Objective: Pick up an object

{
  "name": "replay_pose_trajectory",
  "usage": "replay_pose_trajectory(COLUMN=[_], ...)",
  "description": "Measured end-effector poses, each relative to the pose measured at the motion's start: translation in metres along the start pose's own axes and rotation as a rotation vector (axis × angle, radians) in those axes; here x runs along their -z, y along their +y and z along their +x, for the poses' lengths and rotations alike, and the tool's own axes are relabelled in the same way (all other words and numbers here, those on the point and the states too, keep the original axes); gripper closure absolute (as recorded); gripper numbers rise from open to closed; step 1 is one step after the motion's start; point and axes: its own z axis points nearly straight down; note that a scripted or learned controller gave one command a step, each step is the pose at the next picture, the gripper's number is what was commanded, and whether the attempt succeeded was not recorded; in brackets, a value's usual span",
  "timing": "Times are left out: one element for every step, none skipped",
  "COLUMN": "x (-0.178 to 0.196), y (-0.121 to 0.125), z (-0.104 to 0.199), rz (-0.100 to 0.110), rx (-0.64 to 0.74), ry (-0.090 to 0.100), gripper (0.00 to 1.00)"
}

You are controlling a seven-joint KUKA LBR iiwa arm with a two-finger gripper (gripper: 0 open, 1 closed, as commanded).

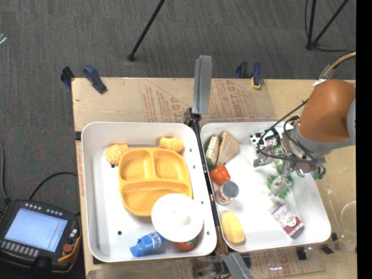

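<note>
Gripper [283, 176] over right bin [256, 246], green object [276, 184] beneath

A cardboard-topped bench [145, 95] bears two white bins [96, 185] side by side

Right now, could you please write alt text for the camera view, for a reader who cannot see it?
A grey robot arm with an orange band reaches from the right over the right white bin, which holds a yellow lemon-like piece, a small can and a red packet. The left bin holds a yellow divided plate, a white lid and toy corn.
</note>
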Motion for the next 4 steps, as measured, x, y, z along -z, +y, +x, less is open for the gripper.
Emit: replay_pose_trajectory(x=[0.000, 0.011, 0.000, -0.004], y=[-0.016, -0.018, -0.017, -0.017], z=[-0.019, -0.020, -0.046, -0.039], rz=[-0.007, -0.004, 0.000, -0.005], rx=[0.267, 0.263, -0.162, -0.162], ry=[-0.003, -0.007, -0.003, 0.027], gripper=[0.00, 1.00, 1.00, 0.00])
